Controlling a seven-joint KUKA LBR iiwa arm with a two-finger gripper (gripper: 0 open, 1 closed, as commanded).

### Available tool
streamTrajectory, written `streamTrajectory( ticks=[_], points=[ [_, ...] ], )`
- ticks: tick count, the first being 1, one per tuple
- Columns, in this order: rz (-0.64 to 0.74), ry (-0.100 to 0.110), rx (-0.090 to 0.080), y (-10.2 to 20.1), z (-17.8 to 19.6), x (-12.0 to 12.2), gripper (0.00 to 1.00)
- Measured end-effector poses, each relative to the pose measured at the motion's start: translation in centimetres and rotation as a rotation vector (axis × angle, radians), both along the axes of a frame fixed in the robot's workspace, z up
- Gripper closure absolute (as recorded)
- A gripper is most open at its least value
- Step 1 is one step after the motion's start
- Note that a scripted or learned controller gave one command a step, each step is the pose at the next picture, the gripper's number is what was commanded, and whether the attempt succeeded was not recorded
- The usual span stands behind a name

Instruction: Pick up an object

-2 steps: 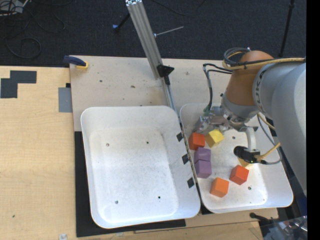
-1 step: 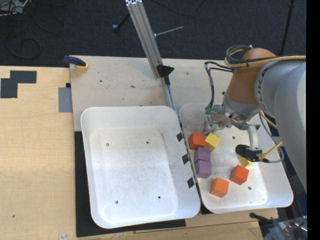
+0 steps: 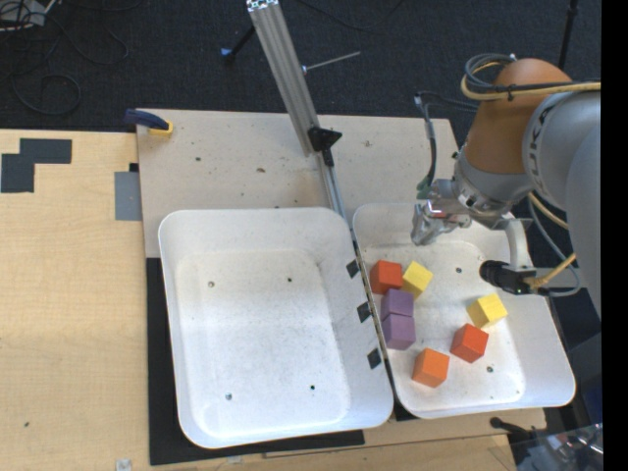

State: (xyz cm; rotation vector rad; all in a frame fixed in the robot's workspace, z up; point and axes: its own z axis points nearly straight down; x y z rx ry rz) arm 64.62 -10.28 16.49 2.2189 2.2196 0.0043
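Note:
My gripper hangs over the far part of the right bin, above and a little to the right of the blocks near the divider. Below it lie an orange-red block and a small yellow block side by side. A tall purple block sits just in front of them. Farther right are a second yellow block, a red block and an orange block. Nothing shows between the gripper's tips.
The left bin lies beside the right one, with black clips along the shared edge. A slanted metal rail rises behind the bins. A black fitting with a cable sits by the arm, at the right bin's right side.

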Motion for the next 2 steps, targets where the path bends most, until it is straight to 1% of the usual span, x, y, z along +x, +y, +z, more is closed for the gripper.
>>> streamTrajectory(
  ticks=[1, 2],
  points=[
    [0.001, 0.0, 0.0, 0.2, 6.1, -0.6, 1.0],
    [0.003, 0.004, 0.0, 0.1, 8.1, -0.5, 1.0]
  ],
)
